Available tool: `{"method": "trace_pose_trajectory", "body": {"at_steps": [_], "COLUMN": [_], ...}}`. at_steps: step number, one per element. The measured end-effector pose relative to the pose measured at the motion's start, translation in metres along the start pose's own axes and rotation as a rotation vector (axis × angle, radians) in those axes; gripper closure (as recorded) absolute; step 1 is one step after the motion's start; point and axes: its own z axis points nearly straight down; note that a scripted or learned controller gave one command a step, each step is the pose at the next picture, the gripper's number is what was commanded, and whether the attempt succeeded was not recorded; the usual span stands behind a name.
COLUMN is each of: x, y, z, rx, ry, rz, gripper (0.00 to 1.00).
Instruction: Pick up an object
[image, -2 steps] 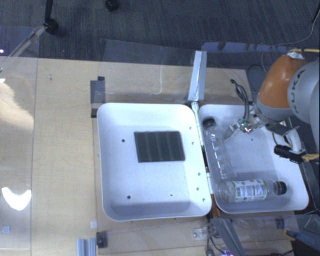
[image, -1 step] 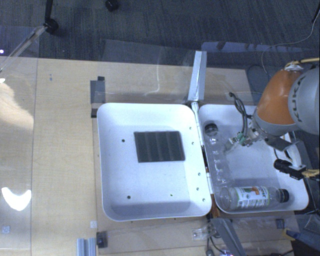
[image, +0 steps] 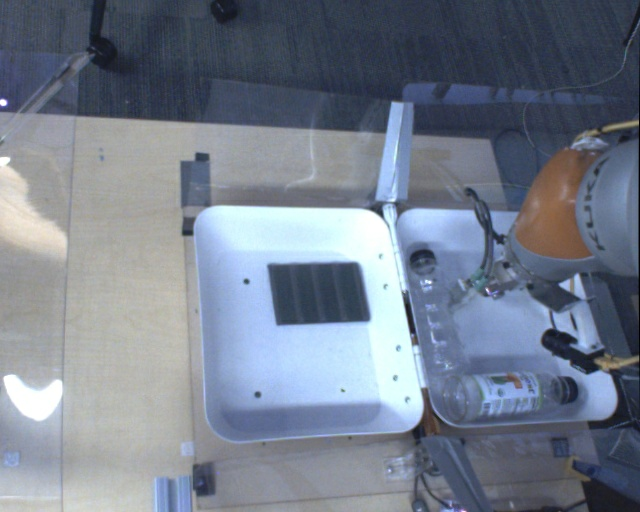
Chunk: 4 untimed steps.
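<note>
Lying on its side along the near wall of the right-hand bin (image: 600, 405), a clear plastic bottle (image: 510, 393) with a printed label and a dark cap is the closest thing to me; my guess is it rolled down the shallow floor and settled against that rim. It is the largest thing on offer, so I take it as the likely thing to pick up, though its round body pressed against the wall may leave little room on the near side.

Further in, toward the inner wall of that same bin, I can make out something clear and ridged (image: 437, 330), perhaps a transparent tray or wrapper; it is too see-through to name with confidence. Beyond it, near the far inner corner, sits a small dark round piece (image: 423, 261), well apart from the bottle.

Over the middle of this bin hangs the tool (image: 487, 283), reaching in from the counter's right edge below the orange band of the arm (image: 560, 215). It sits beyond the bottle, apart from it, with loose cable trailing around it. Whether it is released or clenched I cannot tell, and I see nothing between its tips.

The left-hand bin (image: 230, 400) holds a dark ribbed rectangular pad (image: 318, 293) lying flat near its centre. The two bins sit rim to rim on the pale wooden counter (image: 110, 330), presumably so the arm can reach both.
</note>
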Motion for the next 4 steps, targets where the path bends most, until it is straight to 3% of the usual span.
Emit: {"method": "trace_pose_trajectory", "body": {"at_steps": [1,2,3,4], "x": [-0.023,-0.027,-0.03,-0.025], "y": [0.048,0.022,0.051,0.056], "z": [0.008,0.008,0.008,-0.004], "rx": [0.044,0.007,0.015,0.004], "ry": [0.018,0.04,0.025,0.031], "rz": [-0.074,-0.309,-0.257,-0.262], "gripper": [0.0,0.0,0.0,1.0]}}
